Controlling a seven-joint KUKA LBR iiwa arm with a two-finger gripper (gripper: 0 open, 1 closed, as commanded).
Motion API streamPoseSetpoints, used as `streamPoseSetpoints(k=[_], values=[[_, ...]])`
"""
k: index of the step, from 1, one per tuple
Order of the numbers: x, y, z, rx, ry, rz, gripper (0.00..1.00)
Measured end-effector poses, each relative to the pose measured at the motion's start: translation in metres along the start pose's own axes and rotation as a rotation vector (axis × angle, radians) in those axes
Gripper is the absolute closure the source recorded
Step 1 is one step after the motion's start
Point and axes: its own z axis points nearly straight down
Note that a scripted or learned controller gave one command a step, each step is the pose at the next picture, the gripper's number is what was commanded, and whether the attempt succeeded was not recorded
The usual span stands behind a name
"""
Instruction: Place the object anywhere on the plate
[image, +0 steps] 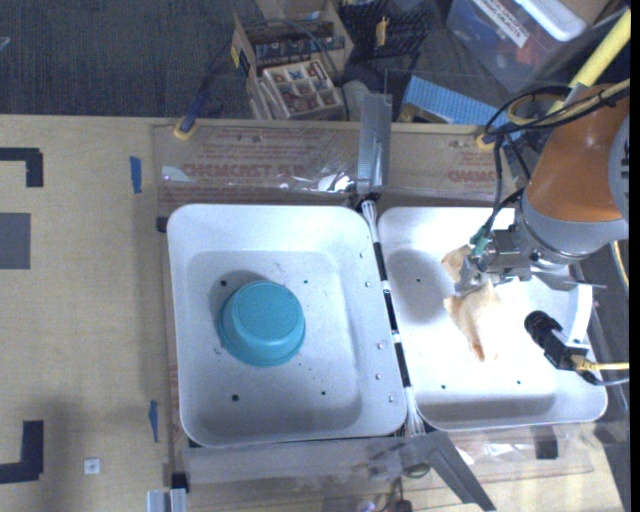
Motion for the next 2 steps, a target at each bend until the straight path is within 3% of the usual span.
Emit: streamPoseSetpoints(k=[2], values=[[0.094,0.058,0.005,-0.008,-0.004,-0.799,1.0]])
